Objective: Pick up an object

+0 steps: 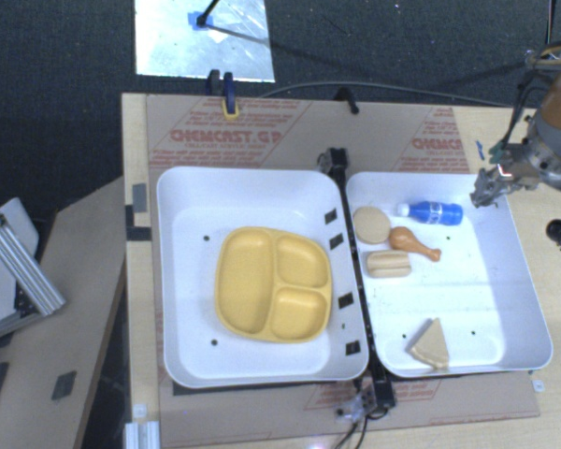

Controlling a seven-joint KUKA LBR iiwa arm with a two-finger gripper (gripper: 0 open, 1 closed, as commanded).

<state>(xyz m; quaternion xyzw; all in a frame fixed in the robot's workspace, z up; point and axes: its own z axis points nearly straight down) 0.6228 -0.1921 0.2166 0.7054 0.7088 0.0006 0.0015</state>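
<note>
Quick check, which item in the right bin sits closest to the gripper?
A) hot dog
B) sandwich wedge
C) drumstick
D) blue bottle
D: the blue bottle lies at the right bin's far edge, just left of the gripper, while the drumstick, hot dog and sandwich wedge lie farther from it.

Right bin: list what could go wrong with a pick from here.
The bun, drumstick and hot dog lie packed together, so a grasp may nudge neighbours or catch two. The blue bottle lies on its side and may roll. The tool sits over the right bin rim, risking a bump.
</note>
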